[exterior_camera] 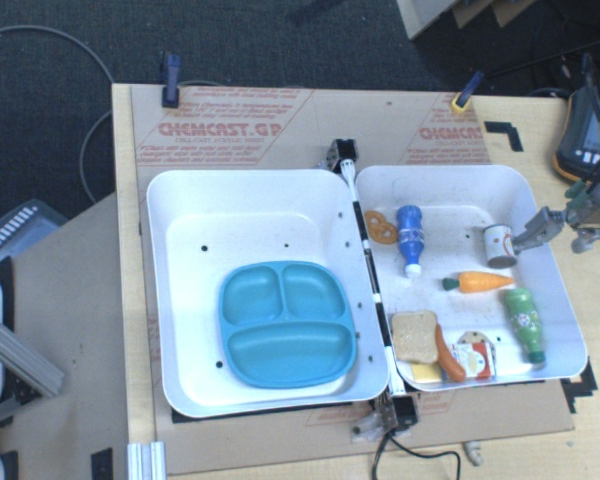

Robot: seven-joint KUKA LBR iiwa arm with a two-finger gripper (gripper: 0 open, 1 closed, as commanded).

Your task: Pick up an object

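The right bin (540, 193) holds a pretzel (381, 227), a blue bottle (409, 236) lying on its side, a small silver can (498, 245), an orange carrot (479, 282) and a green bottle (525, 324). At its front lie a slice of bread (415, 335), a sausage (448, 355), a yellow cheese piece (426, 372) and a small printed packet (474, 354). My gripper (533, 233) reaches in over the right rim, low and just right of the silver can. Nothing is seen held in it.
The left bin (180, 218) holds a blue divided plate (285, 323). A black divider clamp (343, 153) sits between the bins at the back. Blue and yellow clips hold the cardboard base at its far edge.
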